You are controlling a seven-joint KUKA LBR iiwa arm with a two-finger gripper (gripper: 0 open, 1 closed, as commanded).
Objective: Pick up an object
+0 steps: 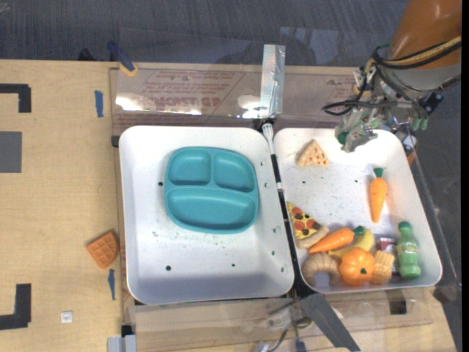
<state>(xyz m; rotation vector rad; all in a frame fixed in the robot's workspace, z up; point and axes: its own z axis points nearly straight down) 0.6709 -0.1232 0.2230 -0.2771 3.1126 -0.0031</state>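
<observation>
Hovering above the right bin [418, 189], the hand [357, 136] grips nothing I can tell; crowded toys [363, 259] below could foil a clean grab.

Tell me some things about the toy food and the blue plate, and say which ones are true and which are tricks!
1. The blue plate sits in the left bin. True.
2. The green bottle lies on the blue plate. False: it is in the right bin, at the near right corner.
3. The robot's hand is holding the carrot. False: the hand hovers at the bin's far edge, apart from the carrot.
4. A waffle lies outside the bins, on the wooden bench. True.
5. The pizza slice lies beside the divider between the bins. True.
</observation>
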